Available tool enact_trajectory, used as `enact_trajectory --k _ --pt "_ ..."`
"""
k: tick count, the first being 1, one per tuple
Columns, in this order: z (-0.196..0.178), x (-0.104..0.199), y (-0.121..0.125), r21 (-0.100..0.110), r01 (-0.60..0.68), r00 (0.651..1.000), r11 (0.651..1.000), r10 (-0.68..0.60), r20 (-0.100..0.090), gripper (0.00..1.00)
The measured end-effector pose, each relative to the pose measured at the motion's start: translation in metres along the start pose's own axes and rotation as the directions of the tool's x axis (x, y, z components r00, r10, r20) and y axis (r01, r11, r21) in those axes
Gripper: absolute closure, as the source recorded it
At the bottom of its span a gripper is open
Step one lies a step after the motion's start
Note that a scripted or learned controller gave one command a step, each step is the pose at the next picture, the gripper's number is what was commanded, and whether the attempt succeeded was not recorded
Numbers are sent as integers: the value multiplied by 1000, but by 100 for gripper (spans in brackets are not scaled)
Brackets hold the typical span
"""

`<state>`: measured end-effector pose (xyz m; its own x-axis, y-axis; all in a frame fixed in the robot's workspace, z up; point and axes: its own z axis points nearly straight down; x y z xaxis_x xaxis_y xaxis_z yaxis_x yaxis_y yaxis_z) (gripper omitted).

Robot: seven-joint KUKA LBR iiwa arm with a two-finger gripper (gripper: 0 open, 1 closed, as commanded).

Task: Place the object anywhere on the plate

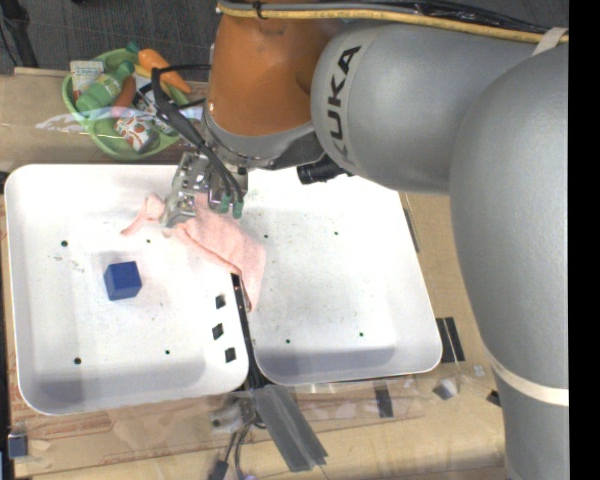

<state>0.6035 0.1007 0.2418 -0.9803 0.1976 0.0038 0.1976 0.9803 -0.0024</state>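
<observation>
A blue cube (123,280) rests on the floor of the left bin (40,368), left of centre. A crumpled pink cloth (225,243) lies across the divider between the two bins, most of it in the left bin's upper right corner. My gripper (208,200) hangs right over the cloth's upper end, its fingers apart and pointing down at the cloth. I see nothing held between them. The cube sits well to the lower left of the gripper. The arm's orange band and grey body cover the top right of the view.
A green bowl (100,138) full of mixed items stands on the bench behind the left bin. The right bin (330,298) has bare white floor. Black tape marks sit on the left bin's right rim, and a grey strip lies on the bench in front.
</observation>
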Motion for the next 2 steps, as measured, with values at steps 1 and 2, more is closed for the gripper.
enact_trajectory --k 1,2 --pt "10 0 0 0 204 979 979 -204 1 100" --pt "9 0 0 0 204 979 979 -204 1 0"
